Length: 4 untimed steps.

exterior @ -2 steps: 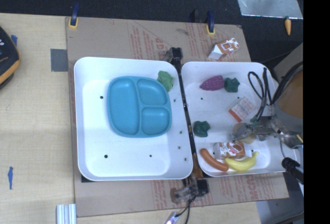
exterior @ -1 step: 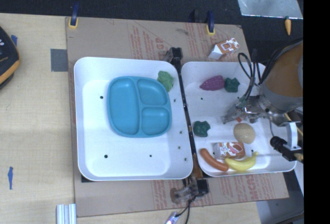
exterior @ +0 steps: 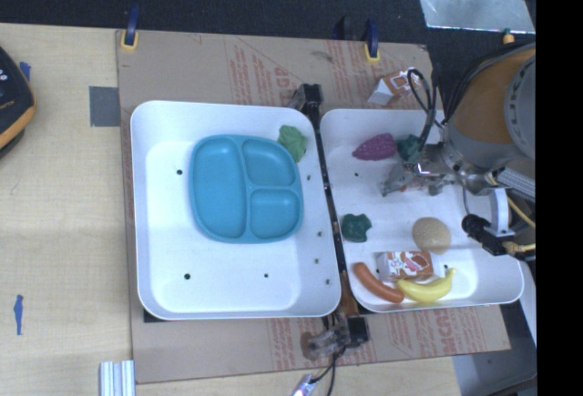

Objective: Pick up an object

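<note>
Two white bins sit side by side on the tabletop (exterior: 64, 230), and the loose things are all in or at the edge of them. My arm (exterior: 492, 112) reaches in from the right over the right bin (exterior: 506, 294), so I judge this bin the source. The left bin (exterior: 164, 294) holds a blue divided plate (exterior: 246, 187), with a green leafy piece (exterior: 292, 141) at its upper right corner.

In the right bin I count a purple grape bunch (exterior: 374, 147) near the top, a dark green piece (exterior: 354, 225) by the left wall, a tan roundish lump (exterior: 431, 233), and along the front wall a sausage (exterior: 376, 283), a small printed packet (exterior: 404, 263) and a banana (exterior: 428, 286), the last three touching or nearly so.

The gripper (exterior: 414, 177) hangs low in the bin's upper half, just right of and below the grapes. I cannot tell how the jaws stand; the metal parts blur together, and I see nothing plainly between them.

The grapes look like the likeliest target, being nearest: a small knobbly plastic cluster, lying apart from its neighbours, with a dark teal bit (exterior: 407, 147) just beside it.
</note>
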{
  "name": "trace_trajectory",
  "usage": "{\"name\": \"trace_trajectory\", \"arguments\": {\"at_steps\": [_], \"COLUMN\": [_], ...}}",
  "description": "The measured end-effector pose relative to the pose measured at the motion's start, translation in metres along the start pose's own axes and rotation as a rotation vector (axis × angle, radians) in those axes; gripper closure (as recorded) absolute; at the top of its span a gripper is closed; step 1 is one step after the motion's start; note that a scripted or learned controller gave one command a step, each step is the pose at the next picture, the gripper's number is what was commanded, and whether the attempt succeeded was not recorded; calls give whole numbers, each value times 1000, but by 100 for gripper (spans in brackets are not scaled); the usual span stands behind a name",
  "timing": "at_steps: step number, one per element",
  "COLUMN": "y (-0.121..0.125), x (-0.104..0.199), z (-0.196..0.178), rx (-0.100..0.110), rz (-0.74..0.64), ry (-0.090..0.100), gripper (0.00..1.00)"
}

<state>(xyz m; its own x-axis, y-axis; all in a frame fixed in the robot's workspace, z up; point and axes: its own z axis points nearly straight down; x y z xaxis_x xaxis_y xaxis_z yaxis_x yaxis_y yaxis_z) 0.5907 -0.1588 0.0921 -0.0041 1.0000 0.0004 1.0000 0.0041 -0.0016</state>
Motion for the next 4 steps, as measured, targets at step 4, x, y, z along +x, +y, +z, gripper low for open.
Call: {"name": "trace_trajectory", "arguments": {"at_steps": [4], "y": [65], "x": [45], "z": [1], "rx": [5], "rz": [1], "ry": [0], "gripper": [0]}}
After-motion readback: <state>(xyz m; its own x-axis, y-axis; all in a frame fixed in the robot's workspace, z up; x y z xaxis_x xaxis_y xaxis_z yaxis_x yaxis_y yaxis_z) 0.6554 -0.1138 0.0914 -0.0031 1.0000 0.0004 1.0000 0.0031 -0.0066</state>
